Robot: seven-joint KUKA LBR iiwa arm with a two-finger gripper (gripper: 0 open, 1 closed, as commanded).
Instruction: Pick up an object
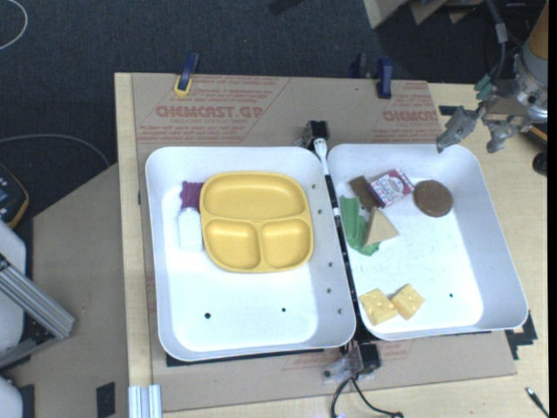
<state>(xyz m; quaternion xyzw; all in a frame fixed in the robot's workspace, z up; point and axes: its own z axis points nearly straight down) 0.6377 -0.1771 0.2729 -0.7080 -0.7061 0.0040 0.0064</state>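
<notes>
My jaws [475, 131] hang spread, holding nothing, past the right bin [496, 233] rim at 1 o'clock. Nearest target: brown disc [432, 198], 12 o'clock in that bin. Risk: descending here clips the rim; pink packet [391, 185] crowds the disc's 9 o'clock side

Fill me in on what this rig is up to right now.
The arm's pincer hangs open above the far right corner of the right bin, holding nothing. That bin holds a brown disc, a pink packet, green pieces and two yellow blocks. The left bin holds a yellow divided tray.
</notes>
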